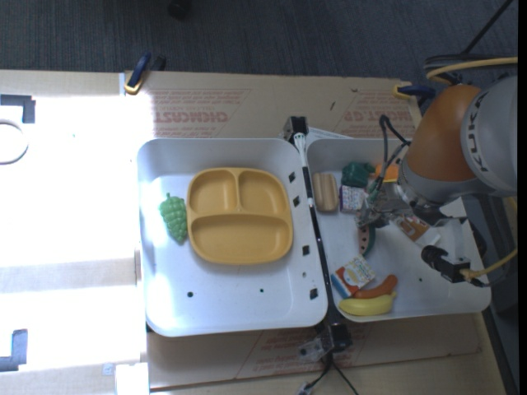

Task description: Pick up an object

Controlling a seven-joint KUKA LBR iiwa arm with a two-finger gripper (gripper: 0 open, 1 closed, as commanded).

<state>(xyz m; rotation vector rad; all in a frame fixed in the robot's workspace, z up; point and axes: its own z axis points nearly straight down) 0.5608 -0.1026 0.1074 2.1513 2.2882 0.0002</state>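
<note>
We see harsh glare washing the bench (66,188) at the left almost pure white, even, softer light on both bins (239,303), a dim dark floor (247,23) above, and slightly soft overall focus.

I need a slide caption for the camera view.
Arm reaches into right bin; yellow plate and grapes in left bin.

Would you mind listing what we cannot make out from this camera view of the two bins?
- Gripper, camera view: wrist and cables cover it; a grasp cannot be judged.
- Dark green object: partly behind the arm, identity unclear.
- Small packet: print too small to read.
- Arm: cut off by the right edge.
</note>
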